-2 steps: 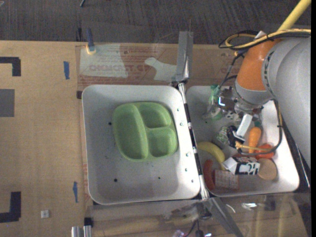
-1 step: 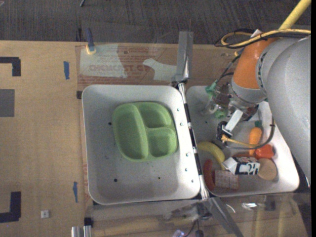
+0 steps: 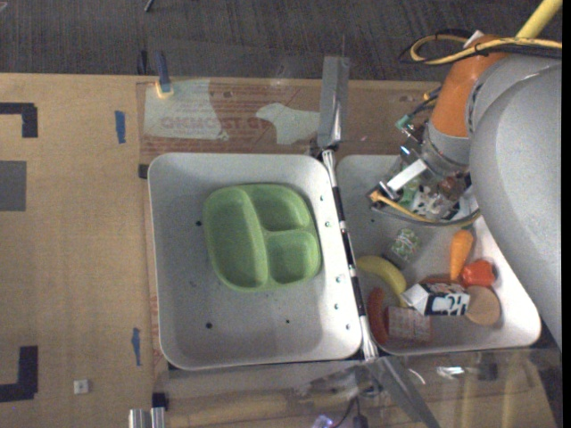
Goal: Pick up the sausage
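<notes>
The sausage (image 3: 377, 313), a dark red rounded cylinder, is seen in the right bin (image 3: 522, 333) at its near left corner, its long axis running near to far along the bin wall. Its right side is partly hidden by a brown block (image 3: 409, 325). The jaws (gripper (image 3: 417, 194)) are poised over the bin's far part; their spread cannot be told. A banana (image 3: 384, 273) lies just beyond the sausage.

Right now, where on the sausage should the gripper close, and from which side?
Probably the sausage's upper half, from straight above. It lies lengthwise against the right bin's left wall, with the banana at its top end and a small reddish packet against its lower right. Fingers across its narrow width would have little room on the wall side, so that grasp may slip.
</notes>
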`<state>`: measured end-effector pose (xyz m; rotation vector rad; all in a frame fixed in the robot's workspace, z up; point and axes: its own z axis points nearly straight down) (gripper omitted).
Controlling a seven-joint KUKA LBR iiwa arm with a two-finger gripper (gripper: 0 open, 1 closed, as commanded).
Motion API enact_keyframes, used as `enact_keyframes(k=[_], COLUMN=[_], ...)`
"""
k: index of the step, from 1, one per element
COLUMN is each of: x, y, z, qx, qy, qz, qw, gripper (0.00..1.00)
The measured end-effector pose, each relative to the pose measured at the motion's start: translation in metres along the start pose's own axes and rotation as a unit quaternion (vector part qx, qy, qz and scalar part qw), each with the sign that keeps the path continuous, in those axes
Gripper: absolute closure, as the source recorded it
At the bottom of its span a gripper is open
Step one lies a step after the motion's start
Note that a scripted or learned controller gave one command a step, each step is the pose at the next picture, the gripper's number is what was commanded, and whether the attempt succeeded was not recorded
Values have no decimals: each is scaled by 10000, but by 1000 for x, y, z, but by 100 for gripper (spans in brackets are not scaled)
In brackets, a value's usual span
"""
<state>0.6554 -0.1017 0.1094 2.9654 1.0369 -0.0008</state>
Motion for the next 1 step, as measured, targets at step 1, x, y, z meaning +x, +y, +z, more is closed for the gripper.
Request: enact_keyframes(k=[1], x=[-1], y=[-12], z=[24], qx=[18], qy=[-9], qz=[884], qw=[9961], gripper=[0])
